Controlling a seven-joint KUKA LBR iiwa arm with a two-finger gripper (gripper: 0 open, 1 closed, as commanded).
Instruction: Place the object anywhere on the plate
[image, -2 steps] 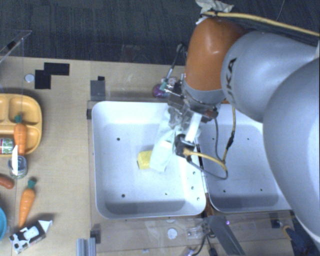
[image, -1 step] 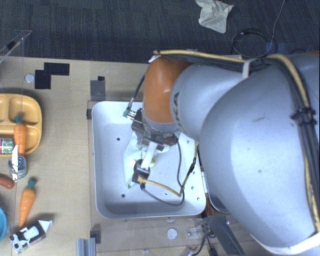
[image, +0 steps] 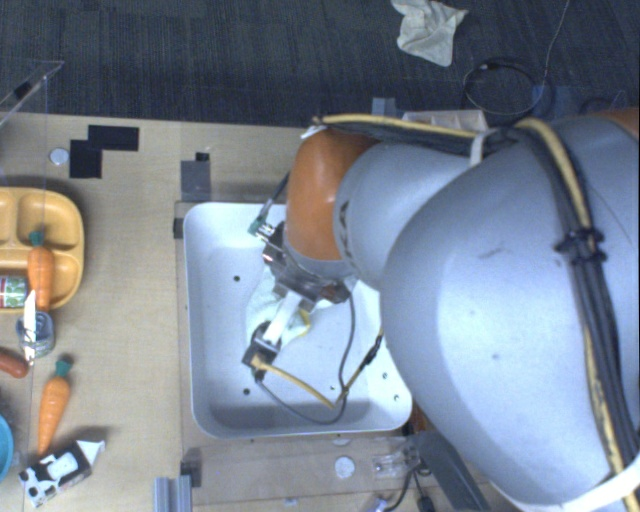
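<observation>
White walls of the bin (image: 215, 400) stand all around the claw (image: 296, 296), which hangs low over the middle of the bin floor, under the orange band of the arm (image: 480, 300). The wrist covers it from above, so you cannot tell from here if the claw is open or closed, nor if it has the object. Where the object is I cannot say with certainty; if it is taken, it is hidden below the wrist. So check the grasp before you travel: lift a little, straight up, and look if something comes with it.

The plate (image: 50, 215) is the yellow divided one on the surface (image: 130, 330), well apart to the left of the bin. A carrot (image: 38, 275) lies in it and a small can (image: 12, 292) sits at its lower rim. Rise above the bin wall, cross to the left, and aim for the bare upper compartment. Come down low before you release, so the object does not roll off.
</observation>
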